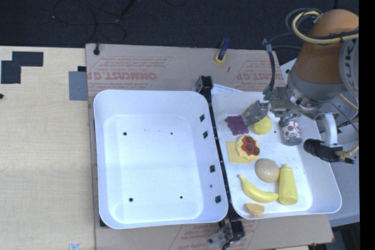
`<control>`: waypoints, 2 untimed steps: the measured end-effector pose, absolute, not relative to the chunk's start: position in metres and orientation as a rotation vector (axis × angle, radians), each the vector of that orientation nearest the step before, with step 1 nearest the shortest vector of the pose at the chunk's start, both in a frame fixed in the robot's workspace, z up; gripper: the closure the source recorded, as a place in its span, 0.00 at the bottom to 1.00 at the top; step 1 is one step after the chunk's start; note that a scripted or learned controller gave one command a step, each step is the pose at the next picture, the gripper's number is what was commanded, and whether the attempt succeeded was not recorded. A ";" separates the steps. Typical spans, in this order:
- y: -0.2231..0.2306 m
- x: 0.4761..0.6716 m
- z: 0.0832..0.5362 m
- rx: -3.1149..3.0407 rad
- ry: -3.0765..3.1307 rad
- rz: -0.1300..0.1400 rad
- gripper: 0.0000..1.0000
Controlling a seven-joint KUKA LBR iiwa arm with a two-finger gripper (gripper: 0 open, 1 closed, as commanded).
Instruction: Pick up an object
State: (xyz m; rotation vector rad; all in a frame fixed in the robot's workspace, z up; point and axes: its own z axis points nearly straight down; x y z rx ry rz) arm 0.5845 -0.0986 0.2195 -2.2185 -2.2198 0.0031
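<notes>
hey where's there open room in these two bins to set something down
The left bin is bare white floor from wall to wall. In the right bin, free patches lie along its right wall beside the yellow bottle and at its top left above the purple piece. Its middle is crowded, and the end effector sits there.

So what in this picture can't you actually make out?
- The gripper: seen from above at a slant, too small and dark to show how it is set or whether it touches the yellow lemon-like item.
- The can: its label is too small to read.
- The yellow square piece: partly covered by the red-topped toy.
- The arm: cut off by the camera view's right edge.
</notes>
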 end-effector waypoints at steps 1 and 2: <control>-0.088 0.620 0.081 -2.214 -2.221 0.007 0.00; -0.090 0.621 0.099 -2.221 -2.217 0.004 1.00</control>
